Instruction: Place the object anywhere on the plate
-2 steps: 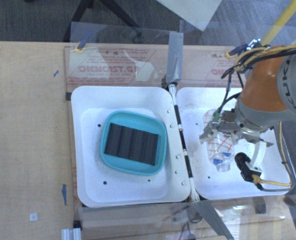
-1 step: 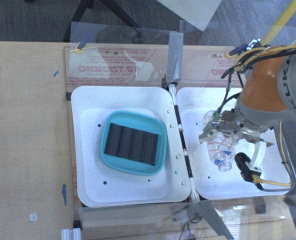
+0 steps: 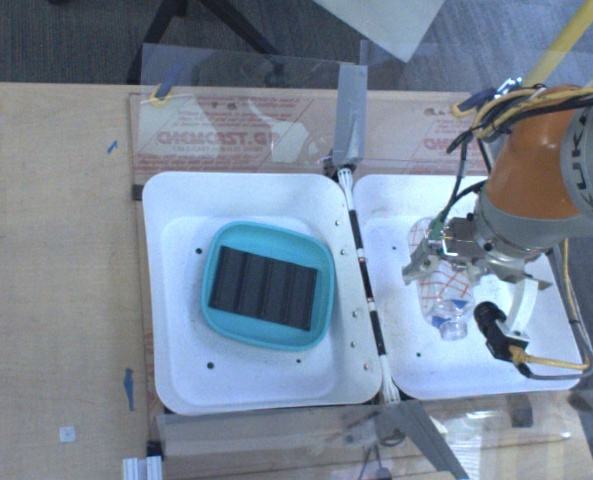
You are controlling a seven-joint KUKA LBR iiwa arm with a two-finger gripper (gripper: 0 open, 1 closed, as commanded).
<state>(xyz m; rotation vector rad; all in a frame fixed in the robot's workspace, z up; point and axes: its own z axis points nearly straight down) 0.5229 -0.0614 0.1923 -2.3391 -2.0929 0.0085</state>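
Up top looms our grey arm (image 3: 541, 183), its gripper (image 3: 446, 268) over a clear plastic bottle (image 3: 448, 293) right of the teal plate (image 3: 268, 285), grip impossible to call; we reckon it's light, slick, crushable, best pinched mid-body.

arm (image 3: 546, 168) cut off right, hand (image 3: 446, 268) fingers hidden

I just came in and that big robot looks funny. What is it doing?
The grey robot arm with the orange band is reaching down into the right white bin. Its gripper is right over a clear plastic bottle with red markings lying there. I can't tell if it has grabbed the bottle. The bottle is meant to go on the teal plate with a dark ridged middle, which sits in the left white bin. So the bottle is not on the plate yet.
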